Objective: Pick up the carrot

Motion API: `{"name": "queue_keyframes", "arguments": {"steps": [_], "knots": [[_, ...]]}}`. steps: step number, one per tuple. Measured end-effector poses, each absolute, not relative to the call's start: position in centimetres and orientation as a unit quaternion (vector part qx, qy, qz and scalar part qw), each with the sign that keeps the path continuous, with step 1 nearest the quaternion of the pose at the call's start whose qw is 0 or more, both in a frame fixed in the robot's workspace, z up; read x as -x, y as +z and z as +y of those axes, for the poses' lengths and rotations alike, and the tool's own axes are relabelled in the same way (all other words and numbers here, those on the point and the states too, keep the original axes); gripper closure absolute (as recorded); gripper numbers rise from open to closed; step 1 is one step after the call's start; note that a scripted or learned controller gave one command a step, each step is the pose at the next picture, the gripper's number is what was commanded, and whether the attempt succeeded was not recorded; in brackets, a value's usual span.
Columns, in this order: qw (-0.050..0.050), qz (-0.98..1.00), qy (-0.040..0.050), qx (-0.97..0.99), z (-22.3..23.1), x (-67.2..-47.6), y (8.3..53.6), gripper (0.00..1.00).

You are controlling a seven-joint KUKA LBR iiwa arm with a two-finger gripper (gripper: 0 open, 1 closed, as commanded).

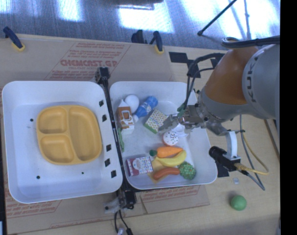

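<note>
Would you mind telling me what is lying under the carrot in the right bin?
The carrot rests on a yellow banana, with a red sausage lower down. Whatever is under the banana is covered.

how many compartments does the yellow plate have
3. The yellow plate lies in the left bin. Two compartments sit side by side along its top, and one sits at its lower left. All are fully in sight.

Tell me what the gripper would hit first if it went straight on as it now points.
Probably the white round item just below the gripper, beside the carrot; depth is unclear from this slanted view.
</note>
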State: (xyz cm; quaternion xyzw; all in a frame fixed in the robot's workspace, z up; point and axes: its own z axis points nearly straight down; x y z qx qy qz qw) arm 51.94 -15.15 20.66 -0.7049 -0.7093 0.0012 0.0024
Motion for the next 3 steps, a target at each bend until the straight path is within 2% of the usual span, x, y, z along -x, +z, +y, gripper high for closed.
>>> {"name": "queue_keyframes", "arguments": {"steps": [1, 2, 3], "knots": [[0.001, -0.669, 0.0007, 0.743, -16.08, -50.52, 9.17, 0.00], [0.002, -0.670, 0.0016, 0.742, -16.12, -50.53, 10.16, 1.00], [0.002, -0.670, 0.0016, 0.742, -16.11, -50.54, 10.16, 0.00]]}}
